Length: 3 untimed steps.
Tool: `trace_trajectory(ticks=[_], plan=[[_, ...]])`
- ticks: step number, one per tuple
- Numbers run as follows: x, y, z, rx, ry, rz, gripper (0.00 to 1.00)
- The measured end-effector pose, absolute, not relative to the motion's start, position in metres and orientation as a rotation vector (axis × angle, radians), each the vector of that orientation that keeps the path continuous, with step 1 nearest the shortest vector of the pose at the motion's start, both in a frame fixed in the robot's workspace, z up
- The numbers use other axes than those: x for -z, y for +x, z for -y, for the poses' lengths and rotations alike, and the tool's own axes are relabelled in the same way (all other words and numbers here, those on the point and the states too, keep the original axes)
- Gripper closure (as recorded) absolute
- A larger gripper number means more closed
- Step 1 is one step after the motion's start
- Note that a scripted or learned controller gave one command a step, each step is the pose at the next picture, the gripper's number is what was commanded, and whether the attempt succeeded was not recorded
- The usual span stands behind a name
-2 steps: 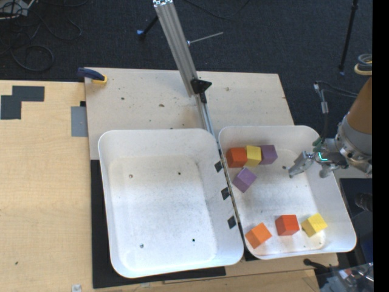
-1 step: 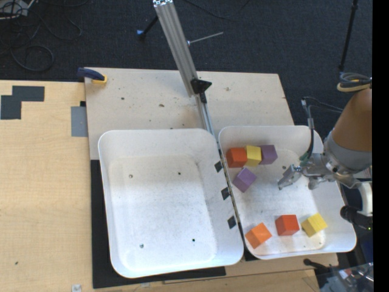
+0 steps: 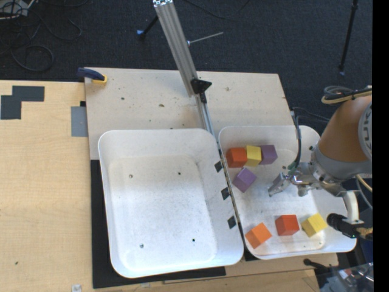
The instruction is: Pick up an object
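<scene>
Seven small coloured blocks lie in the right white bin [image 3: 304,132]; the spread, empty gripper [image 3: 290,184] must descend onto one.

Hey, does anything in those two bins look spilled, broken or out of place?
Nothing stands out. All seven blocks sit inside the right bin: three in a row near its far wall, a purple block just below them, three along the near edge. The gripper hovers mid-bin.

No legible text, labels, brands or numbers anywhere. Sole sign-like marking: a black-and-white checker pattern [image 3: 162,1] atop the slanted metal post [image 3: 180,47] at the far side, too small to read.
</scene>
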<state>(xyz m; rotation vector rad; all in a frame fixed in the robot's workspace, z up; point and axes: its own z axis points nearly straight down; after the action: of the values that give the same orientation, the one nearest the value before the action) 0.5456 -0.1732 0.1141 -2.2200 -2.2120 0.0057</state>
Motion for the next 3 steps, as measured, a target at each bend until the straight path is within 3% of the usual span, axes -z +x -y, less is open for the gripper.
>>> trace_trajectory(ticks=[1,2,3], plan=[[-0.091,0.546,0.173,-0.001,-2.226,2.213,0.0],[-0.102,0.546,0.173,-0.001,-2.232,2.205,1.0],[-0.144,0.548,0.175,0.001,-2.226,2.217,1.0]])
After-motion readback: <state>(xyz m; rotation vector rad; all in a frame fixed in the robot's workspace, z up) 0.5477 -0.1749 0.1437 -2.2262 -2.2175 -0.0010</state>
